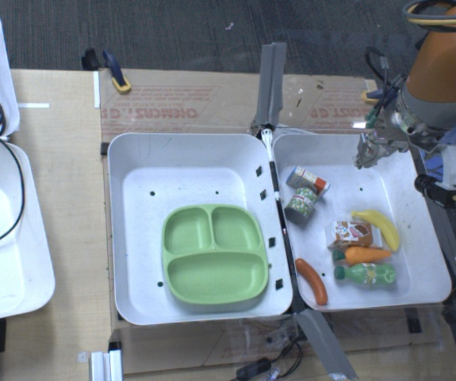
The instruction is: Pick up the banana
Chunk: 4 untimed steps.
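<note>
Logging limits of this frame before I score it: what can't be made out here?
- Gripper, camera view: small and dark against the bin rim; its state is unreadable.
- Banana: its lower end is crowded against the carrot.
- Snack packet and small can: labels too small to read.

Cardboard-topped bench [61, 133] against dark, perhaps carpeted, floor [172, 14].

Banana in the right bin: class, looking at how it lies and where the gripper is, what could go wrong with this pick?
1. The banana lies against the snack packet and just above the carrot, so the fingers may nudge or catch a neighbour instead.
2. The gripper sits near the bin's far edge, apart from the banana; a small aiming error could land it on the bin floor.
3. The curved banana could slip out sideways.
</note>
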Each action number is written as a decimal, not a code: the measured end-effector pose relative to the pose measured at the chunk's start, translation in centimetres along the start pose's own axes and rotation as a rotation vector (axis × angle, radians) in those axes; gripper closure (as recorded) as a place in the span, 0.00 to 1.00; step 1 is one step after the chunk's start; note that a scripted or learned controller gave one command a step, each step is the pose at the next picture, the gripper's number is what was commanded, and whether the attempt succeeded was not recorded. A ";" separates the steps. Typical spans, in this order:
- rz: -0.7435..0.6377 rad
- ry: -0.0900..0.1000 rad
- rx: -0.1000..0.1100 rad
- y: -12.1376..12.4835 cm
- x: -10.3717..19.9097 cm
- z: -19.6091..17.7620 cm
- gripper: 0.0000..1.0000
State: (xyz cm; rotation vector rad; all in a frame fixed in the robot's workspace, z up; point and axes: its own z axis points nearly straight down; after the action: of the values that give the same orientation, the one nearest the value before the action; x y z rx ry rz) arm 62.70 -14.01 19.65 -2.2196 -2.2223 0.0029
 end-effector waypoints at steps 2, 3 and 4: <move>-0.060 0.000 0.000 -9.0 -5.7 10.6 0.00; -0.058 0.001 -0.001 -8.9 -5.7 9.6 1.00; -0.055 0.001 -0.001 -8.9 -5.8 8.8 1.00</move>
State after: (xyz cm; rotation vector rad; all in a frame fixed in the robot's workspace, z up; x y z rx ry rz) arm 53.81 -19.78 10.90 -2.1580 -2.2828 0.0008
